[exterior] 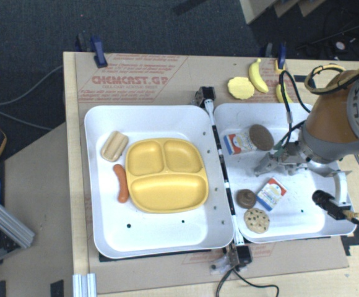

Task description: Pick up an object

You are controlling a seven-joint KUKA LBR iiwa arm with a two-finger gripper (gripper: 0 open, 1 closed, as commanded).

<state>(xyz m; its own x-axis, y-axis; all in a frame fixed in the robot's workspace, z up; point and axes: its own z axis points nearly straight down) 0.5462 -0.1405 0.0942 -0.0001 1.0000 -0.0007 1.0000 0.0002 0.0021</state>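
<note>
Arm reaches into right bin [303, 224]; gripper [277, 163] low, grip state cannot tell. Carton [271, 194] just below it, brown disc [260, 137] just above, cookie [256, 220] further below.

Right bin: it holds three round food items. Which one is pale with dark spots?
The cookie at the bin's near edge; the other two rounds are plain brown.

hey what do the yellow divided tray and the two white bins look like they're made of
Yellow divided tray: likely moulded plastic; uniform colour, rounded compartment walls, faint sheen. Left bin and right bin: probably thin formed plastic; smooth, slightly glossy white with rounded rims, though the material can't be confirmed.
</note>
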